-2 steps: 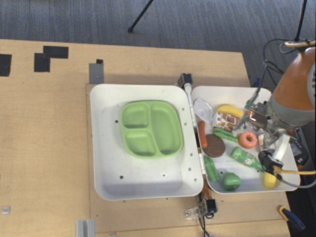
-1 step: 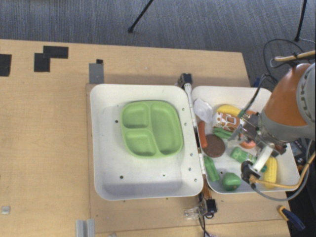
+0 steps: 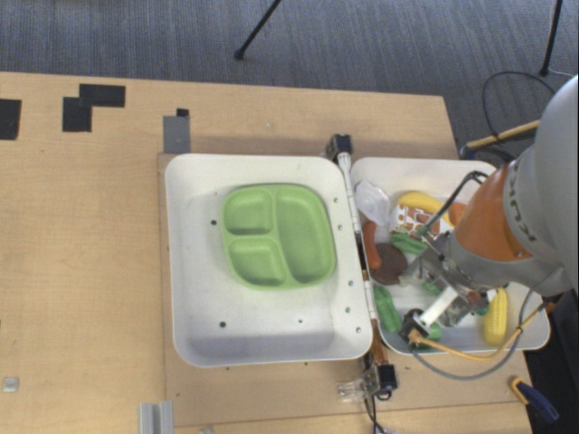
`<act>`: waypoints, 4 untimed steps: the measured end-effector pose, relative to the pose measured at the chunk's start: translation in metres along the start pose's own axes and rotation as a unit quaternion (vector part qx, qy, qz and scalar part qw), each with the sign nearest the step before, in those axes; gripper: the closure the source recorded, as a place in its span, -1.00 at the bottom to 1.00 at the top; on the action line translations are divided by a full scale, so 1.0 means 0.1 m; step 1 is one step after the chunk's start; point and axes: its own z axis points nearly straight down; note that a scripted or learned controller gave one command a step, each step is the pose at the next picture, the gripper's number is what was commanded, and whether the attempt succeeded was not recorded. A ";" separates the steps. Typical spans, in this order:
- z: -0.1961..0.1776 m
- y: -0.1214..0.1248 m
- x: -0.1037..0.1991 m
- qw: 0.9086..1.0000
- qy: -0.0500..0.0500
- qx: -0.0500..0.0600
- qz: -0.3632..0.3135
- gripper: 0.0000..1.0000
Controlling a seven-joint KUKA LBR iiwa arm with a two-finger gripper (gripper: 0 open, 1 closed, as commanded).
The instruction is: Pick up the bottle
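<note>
The grey-and-orange arm is seen lowered over the cluttered bin (image 3: 536, 336) on the view's right, its gripper (image 3: 436, 277) set low among the things at the bin's middle. Whether the gripper is open or closed cannot be told, since the wrist hides it from above, and nothing is seen to be held.

The bottle (image 3: 371, 199) is taken to be the pale, translucent, crumpled thing in that bin's far corner, close to the wall shared with the other bin; this is offered as a judgement, as its shape is not clearly shown. It lies apart from the gripper, with a brown round thing (image 3: 391, 260) and a printed carton (image 3: 418, 217) between the two. A yellow thing (image 3: 496, 315) and a green thing (image 3: 387, 307) are seen nearer the bench's front. The neighbouring bin (image 3: 181, 242) bears a green divided plate (image 3: 276, 235).

The step in hand is judged to be the reach, with the grasp not yet made. For the next move, the gripper would have to be shifted toward the far corner and brought down around the bottle, clear of the carton and the bin wall.
</note>
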 end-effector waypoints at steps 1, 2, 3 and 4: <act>-0.11 0.01 0.02 1.000 0.002 -0.003 -0.001 1.00; -0.97 -0.60 0.53 1.000 -0.002 0.001 -0.001 1.00; -1.67 -0.19 0.16 0.991 -0.002 0.000 -0.130 1.00; -2.86 -0.61 0.58 1.000 -0.001 0.000 -0.026 1.00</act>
